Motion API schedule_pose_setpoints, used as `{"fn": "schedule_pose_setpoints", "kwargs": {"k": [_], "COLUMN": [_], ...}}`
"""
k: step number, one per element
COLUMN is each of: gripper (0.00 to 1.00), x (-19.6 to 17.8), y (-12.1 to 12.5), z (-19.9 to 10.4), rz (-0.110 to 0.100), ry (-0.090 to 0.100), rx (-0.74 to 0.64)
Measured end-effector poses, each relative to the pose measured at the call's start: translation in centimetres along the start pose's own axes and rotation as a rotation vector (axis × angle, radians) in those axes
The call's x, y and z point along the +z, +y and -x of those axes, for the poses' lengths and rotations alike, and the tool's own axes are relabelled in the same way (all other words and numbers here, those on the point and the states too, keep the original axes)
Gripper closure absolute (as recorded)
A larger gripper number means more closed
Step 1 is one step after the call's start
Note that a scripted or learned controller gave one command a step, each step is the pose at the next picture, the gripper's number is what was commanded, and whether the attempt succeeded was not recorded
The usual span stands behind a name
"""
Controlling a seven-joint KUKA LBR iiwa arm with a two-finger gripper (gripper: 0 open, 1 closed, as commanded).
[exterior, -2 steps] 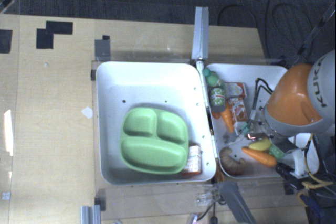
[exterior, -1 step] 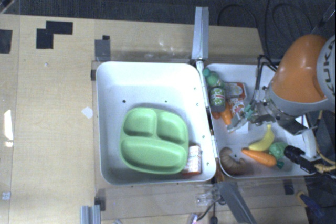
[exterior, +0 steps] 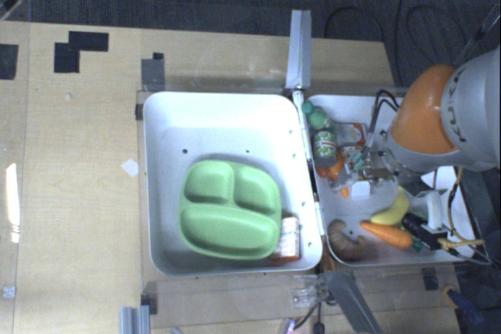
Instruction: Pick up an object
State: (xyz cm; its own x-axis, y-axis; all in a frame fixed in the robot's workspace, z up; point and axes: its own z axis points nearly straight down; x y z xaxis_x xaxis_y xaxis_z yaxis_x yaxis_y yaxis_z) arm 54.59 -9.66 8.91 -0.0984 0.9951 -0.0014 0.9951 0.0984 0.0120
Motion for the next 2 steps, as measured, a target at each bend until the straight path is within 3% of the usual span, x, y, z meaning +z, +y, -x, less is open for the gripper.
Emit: {"fn": "schedule_pose_setpoints", "kwargs": {"k": [1,2], "gripper": [0.00,1.00], "x": [-0.1,-1.3], "y": [-4.4,-4.1], "z": [0.0,-0.1], "rz": [0.006,0.012], "ry": [-0.003,-0.003], "rx": [-0.192,-0.195]}}
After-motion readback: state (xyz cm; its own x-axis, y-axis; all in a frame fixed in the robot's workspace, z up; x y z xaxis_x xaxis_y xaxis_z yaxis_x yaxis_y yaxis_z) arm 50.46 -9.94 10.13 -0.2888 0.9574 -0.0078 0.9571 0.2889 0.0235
